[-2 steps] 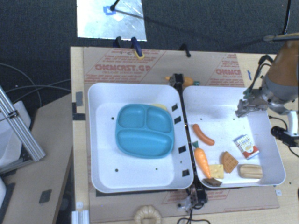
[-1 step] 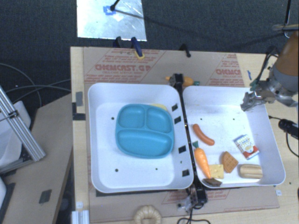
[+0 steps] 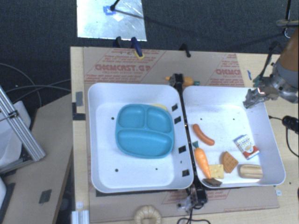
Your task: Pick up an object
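Tool [image 3: 254,97], state unclear, hangs over right bin [image 3: 224,101] with carrot [image 3: 202,159]; left bin [image 3: 100,125] holds blue tray [image 3: 144,129].

Bench [image 3: 219,64] — two white bins [image 3: 140,183], side by side

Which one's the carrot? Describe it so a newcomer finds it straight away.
Look in the right-hand white bin, along its left wall near the front corner. The carrot lies there, a tapered orange piece with a small green tip at its far end. The sausage just behind it is redder and evenly thick, and the cheese wedge at its near end is pale yellow.
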Motion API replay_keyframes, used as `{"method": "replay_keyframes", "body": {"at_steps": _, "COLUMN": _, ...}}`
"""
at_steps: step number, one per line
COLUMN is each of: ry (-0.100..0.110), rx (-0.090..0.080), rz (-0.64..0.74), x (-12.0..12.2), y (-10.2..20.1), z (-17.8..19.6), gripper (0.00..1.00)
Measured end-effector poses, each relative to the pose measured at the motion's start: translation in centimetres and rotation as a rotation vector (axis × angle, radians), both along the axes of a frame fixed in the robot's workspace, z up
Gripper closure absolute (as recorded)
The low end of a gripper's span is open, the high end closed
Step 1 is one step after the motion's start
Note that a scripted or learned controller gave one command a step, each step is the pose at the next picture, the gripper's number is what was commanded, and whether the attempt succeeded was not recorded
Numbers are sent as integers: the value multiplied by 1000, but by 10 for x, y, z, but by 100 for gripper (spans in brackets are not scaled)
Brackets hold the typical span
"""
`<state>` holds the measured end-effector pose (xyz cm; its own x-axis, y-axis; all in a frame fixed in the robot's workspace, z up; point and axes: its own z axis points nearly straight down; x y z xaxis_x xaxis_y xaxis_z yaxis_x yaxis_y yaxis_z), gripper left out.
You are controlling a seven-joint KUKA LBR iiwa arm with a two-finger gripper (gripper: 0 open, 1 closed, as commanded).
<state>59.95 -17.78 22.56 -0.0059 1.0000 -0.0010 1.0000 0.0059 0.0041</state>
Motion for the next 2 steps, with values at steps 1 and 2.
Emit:
{"method": "replay_keyframes", "body": {"at_steps": 1, "ry": 2, "rx": 2, "rz": 4, "x": 4, "y": 56, "z": -4, "gripper": 100}}
{"method": "replay_keyframes", "body": {"at_steps": 2, "ry": 3, "rx": 3, "rz": 4, "x": 0, "y": 118, "z": 0, "gripper": 100}}
